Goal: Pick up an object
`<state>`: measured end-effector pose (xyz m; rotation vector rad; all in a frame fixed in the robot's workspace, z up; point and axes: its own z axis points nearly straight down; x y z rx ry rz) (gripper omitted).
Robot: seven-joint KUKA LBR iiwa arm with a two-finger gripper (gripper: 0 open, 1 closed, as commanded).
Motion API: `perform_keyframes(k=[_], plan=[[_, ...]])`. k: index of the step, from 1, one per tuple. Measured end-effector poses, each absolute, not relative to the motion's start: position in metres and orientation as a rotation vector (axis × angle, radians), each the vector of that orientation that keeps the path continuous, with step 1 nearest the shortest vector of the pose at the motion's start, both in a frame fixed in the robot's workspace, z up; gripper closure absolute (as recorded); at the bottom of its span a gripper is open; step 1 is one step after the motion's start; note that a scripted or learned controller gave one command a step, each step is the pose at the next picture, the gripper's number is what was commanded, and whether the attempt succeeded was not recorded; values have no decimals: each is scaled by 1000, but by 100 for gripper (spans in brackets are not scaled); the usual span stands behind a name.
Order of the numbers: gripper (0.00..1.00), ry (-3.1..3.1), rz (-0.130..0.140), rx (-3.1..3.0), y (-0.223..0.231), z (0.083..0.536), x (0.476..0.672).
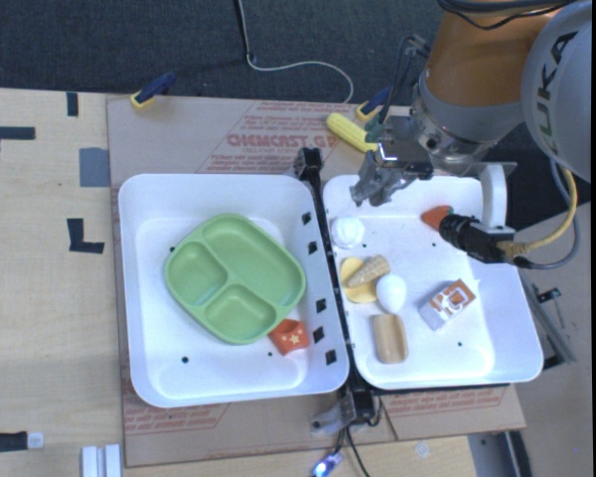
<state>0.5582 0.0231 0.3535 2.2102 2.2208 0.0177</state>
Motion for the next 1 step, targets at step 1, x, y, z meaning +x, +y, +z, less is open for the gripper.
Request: perform_keyframes(k=[1], plan=[[100, 2230, 7, 2211, 81, 404, 545]])
